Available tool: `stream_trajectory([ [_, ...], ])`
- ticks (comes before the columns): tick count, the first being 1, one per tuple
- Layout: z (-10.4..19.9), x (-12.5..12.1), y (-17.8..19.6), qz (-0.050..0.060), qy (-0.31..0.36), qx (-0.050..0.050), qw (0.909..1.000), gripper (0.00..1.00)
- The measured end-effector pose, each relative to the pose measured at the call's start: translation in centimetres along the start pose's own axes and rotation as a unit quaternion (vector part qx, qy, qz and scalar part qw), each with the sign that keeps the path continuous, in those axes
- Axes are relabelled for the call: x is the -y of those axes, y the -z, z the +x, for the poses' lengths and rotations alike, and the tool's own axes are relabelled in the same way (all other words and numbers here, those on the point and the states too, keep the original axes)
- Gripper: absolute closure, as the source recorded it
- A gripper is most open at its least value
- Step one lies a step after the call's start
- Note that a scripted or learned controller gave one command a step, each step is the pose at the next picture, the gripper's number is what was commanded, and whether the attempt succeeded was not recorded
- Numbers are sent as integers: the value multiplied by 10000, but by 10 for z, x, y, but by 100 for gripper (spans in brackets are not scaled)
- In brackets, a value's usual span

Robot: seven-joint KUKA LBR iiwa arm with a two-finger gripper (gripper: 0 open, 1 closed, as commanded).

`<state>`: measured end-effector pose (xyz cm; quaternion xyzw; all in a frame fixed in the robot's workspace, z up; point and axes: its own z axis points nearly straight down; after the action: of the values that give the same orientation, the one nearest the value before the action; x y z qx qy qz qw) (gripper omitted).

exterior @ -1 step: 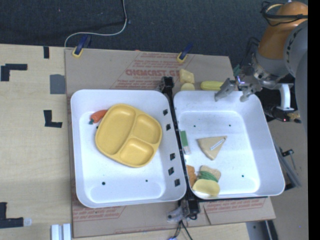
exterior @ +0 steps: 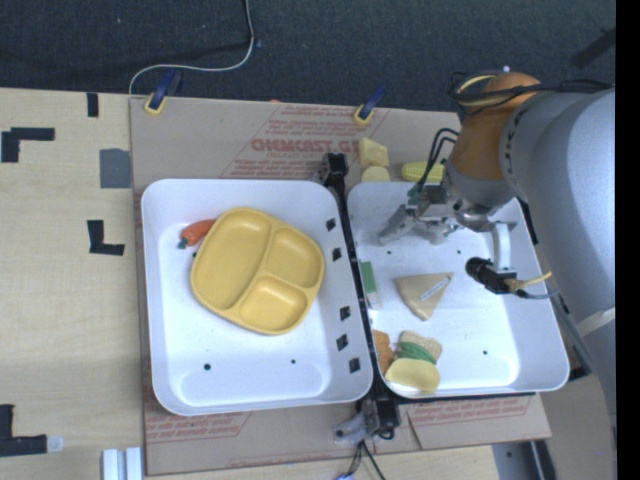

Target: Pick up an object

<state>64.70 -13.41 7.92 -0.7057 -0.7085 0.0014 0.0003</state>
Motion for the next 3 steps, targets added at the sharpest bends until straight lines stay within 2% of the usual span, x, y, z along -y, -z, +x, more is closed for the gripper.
stream_trajectory([
  [1,-7,86,7,-18,-29,0,10000,0],
  [2,-6,83,17,-28,-13,4,10000,100],
  [3,51,150,109,-12,5,-23,10000,100],
])
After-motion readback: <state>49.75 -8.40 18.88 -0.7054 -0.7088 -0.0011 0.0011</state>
